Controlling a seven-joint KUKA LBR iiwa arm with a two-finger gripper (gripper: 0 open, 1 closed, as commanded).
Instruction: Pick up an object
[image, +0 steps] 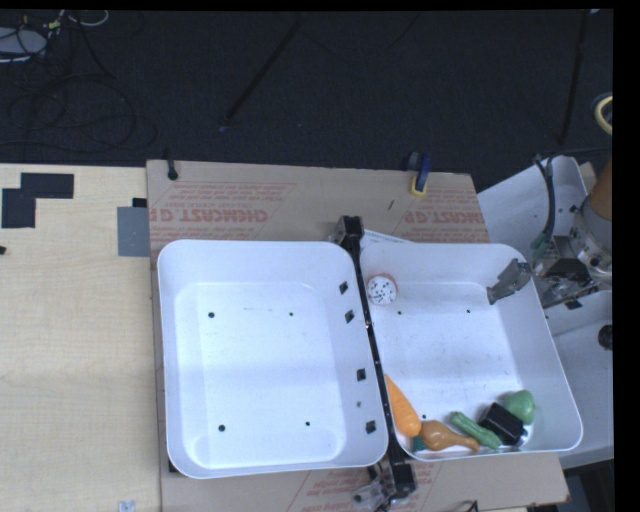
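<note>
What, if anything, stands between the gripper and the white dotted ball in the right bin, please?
Nothing visible does: bare bin floor lies between the gripper at the bin's far right edge and the white dotted ball beside the divider.

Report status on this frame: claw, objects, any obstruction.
Claw over right bin's far-right rim, nothing visibly held. Objects untouched: speckled ball at top-left, carrot and green pieces clustered along near edge. Nothing blocking.

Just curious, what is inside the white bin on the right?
In the right bin: a white speckled ball, an orange carrot, a green piece and a black block. Anything beneath that pile is hidden.
</note>
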